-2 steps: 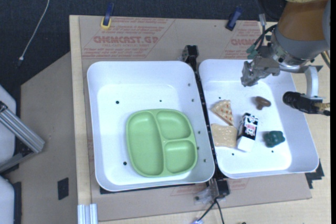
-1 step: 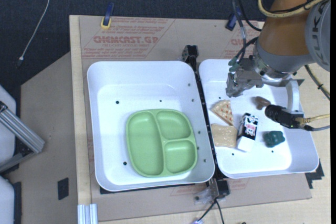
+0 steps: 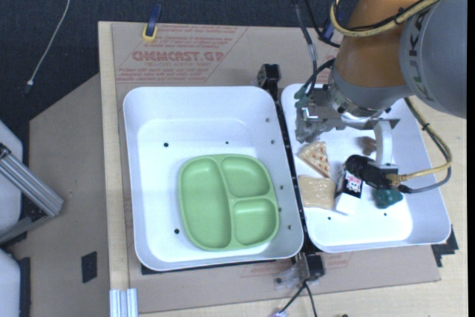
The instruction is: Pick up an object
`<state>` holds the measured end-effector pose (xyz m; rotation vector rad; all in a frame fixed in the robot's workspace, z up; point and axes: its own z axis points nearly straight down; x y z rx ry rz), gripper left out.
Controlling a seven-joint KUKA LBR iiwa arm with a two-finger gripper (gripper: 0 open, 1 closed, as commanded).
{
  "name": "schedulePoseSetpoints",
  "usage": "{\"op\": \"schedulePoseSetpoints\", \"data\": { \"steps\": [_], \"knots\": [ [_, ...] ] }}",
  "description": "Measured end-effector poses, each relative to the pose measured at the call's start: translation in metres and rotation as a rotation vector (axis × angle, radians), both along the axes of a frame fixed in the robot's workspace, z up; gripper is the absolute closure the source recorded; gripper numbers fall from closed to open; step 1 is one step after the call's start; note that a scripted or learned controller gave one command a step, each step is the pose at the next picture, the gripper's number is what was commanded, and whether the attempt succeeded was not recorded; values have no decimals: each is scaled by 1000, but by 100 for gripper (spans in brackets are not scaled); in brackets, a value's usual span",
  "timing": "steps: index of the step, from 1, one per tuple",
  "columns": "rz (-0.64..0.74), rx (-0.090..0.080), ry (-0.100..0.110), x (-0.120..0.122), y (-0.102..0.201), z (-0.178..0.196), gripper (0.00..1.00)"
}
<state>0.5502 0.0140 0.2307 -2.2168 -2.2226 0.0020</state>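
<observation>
Objects lie nearest you in the right bin (image 3: 371, 234): a tan slab (image 3: 317, 191), a teal piece (image 3: 386, 197), then a pizza-like wedge (image 3: 315, 156). A green divided plate (image 3: 226, 200) sits in the left bin (image 3: 141, 159). The hand (image 3: 308, 128) points down just beyond the wedge; you cannot tell whether it is apart or together. Farther off, red print on the worktop's cardboard sheet (image 3: 178, 48) reads "CHEMCAST GP".
</observation>
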Motion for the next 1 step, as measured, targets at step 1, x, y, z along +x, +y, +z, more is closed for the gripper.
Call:
{"op": "schedulePoseSetpoints", "data": {
  "steps": [1],
  "knots": [
    [0, 0, 1, -21, 41, -10, 100]
  ]
}}
